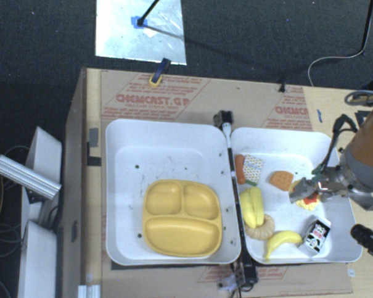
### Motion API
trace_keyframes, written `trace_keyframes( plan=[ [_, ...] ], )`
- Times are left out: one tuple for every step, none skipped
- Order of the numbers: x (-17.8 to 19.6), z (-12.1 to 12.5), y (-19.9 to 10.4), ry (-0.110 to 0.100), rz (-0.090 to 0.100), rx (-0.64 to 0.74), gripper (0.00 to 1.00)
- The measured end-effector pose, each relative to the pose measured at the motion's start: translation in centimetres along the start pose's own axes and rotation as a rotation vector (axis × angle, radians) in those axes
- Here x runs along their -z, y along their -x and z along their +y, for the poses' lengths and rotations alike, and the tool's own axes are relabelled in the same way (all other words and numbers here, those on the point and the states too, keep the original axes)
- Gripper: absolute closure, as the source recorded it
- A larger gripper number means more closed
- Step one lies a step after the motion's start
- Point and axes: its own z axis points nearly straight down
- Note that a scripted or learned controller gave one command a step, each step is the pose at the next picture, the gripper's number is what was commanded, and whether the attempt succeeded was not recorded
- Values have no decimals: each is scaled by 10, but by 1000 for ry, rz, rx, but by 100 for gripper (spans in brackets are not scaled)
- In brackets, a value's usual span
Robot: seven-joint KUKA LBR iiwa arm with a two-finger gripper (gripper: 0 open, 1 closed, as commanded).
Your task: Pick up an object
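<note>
The counter (176, 95) is seen covered with a printed cardboard sheet, on which two shallow white bins are set side by side and touching along one edge. The left bin (120, 173) is occupied by a yellow divided tray (182, 218), lying flat in its near half, with three compartments noted.

The right bin (279, 140) is crowded. The arm (365, 153) is observed entering from the right, its upper part cut off by the frame edge. The claw (305, 190) is found low over the right-hand middle of this bin, just beside an orange biscuit-shaped object (282, 179) on its left. A small red and yellow object (307, 202) is seen directly beneath the claw tips; whether it is touched or gripped cannot be told, and the claw's state cannot be made out, the fingers being blurred against the items below.

Along the dividing wall a yellow bunch-shaped toy (253, 205) is recorded, touching a tan ring (261, 227) at its near end. A banana (283, 241) lies close to the near wall, just beside a small black and white carton (316, 236), which is tilted. A patterned packet (252, 168) with a red piece (239, 168) against its left side lies further back.

Beyond the counter a silvery sheet (141, 26) is laid on dark carpet. A grey rail (24, 174) is partly cut off at the left edge.
</note>
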Motion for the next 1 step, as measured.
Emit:
trace_keyframes(
  plan=[
    [-15, 32, -35, -3, 1, 0, 100]
  ],
)
